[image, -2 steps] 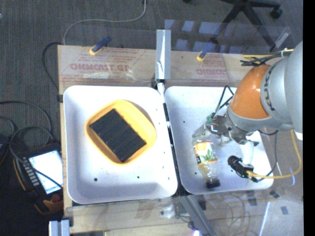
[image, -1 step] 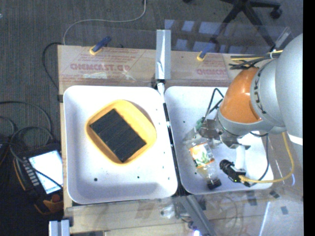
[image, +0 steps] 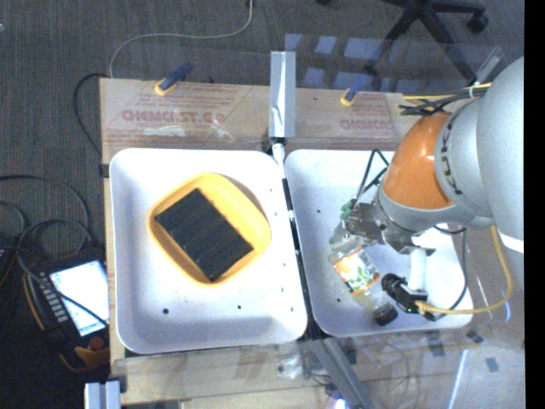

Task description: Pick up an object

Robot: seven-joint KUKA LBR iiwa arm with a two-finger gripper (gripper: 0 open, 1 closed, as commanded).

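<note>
The end effector (image: 358, 228) hangs over the right bin (image: 319, 186), touching a clear plastic bottle (image: 356, 271) with an orange-green label, unreadable; its grip cannot be told. Cardboard (image: 170, 113) along the worktop's far edge reads "CHEMEST".

A brown cardboard sheet with faded red lettering (image: 183, 118) lies on the desk behind the 2 bins. 2 yellow-and-blue clamps (image: 173, 78) grip its far edge. A black swivel-chair base (image: 409, 2) stands on the grey carpet beyond. A black handheld tablet with a lit white screen (image: 72, 295) lies at the left, among black cables (image: 43, 220).
</note>
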